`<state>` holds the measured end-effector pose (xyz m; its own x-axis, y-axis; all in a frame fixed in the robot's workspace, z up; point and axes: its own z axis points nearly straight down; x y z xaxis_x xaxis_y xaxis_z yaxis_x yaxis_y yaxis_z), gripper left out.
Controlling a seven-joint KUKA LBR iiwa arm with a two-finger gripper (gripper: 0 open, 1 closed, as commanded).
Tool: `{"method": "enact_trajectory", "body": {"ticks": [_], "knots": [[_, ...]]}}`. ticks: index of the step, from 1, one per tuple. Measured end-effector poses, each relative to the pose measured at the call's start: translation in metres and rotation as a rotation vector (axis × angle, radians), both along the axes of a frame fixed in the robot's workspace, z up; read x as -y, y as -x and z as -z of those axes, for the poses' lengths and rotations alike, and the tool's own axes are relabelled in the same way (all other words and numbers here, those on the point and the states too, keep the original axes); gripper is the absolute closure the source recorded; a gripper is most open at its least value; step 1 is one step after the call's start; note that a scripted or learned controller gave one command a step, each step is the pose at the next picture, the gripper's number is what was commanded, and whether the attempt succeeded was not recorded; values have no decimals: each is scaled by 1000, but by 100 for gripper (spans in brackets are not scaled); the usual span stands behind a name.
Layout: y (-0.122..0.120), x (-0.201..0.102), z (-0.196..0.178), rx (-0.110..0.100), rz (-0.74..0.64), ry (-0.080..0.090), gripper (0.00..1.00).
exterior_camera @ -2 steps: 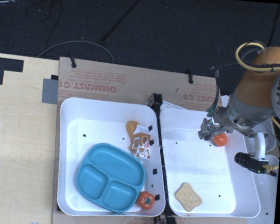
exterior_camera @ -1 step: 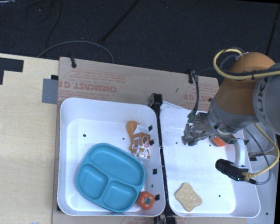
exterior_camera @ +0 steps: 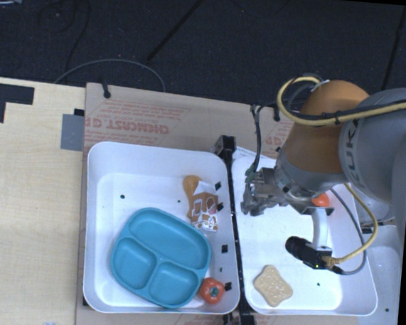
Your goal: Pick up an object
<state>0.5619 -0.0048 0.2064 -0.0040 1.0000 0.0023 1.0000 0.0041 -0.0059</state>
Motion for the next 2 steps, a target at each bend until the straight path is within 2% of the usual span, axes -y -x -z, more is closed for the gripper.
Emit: {"method": "enact_trajectory", "body": {"ticks": [1, 2], "knots": [[1, -55, 0, 2, 0, 1, 100], [10, -105, -19, 4, -2, 0, 100]]}}
